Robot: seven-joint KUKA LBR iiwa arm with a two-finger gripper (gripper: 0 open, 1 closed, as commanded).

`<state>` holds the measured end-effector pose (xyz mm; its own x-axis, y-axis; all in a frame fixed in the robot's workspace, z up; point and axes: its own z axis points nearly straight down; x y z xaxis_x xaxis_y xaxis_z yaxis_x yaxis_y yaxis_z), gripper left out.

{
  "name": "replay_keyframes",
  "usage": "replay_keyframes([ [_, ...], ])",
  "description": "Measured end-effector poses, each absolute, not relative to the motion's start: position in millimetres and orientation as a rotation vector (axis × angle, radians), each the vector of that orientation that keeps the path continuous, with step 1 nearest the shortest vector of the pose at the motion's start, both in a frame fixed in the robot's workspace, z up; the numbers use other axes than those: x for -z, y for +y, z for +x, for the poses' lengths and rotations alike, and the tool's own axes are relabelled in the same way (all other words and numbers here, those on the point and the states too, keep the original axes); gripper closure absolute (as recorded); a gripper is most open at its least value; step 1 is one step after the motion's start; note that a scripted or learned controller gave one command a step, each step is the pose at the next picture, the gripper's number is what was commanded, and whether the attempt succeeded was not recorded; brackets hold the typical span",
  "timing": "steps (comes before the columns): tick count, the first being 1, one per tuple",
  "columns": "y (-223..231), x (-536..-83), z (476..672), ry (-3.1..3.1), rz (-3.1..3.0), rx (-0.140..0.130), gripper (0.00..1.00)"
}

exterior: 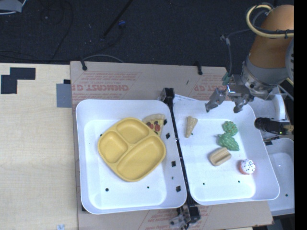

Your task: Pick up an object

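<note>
Camera view: the gripper [224, 104] is being held above the far edge of the right bin [266, 195], toward its far right corner, with its two dark fingers [212, 103] spread wide apart and nothing being carried between them. It is being kept high and splayed, judged to be so that it can be lowered over a piece without knocking it. The candidates for picking are being left lying loose on the floor of that bin: an ice-cream cone [191, 125] near the far left corner, a green leafy toy [229, 134] toward the right edge, a bread roll [219, 156] near the middle, and a small white-and-pink cupcake [247, 166] close to the right edge. They are being kept well apart from one another, which is judged to be leaving room for the fingers around each. In the left bin [88, 176], a yellow divided plate [132, 148] is being borne at the middle, with a pizza slice [154, 122] lying just beside its far rim, toward the divider. No piece is yet being lifted; the cone and the green toy are judged nearest the gripper.
</note>
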<state>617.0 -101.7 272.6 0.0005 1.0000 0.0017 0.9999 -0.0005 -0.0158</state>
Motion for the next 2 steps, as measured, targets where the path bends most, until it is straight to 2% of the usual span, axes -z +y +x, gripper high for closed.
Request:
replay_keyframes([
  [1,-102,-280,618.8,-2.221,-2.218,-0.003,0.00],
  [2,-110,-221,615.2,-2.215,-2.218,-0.009,0.00],
])
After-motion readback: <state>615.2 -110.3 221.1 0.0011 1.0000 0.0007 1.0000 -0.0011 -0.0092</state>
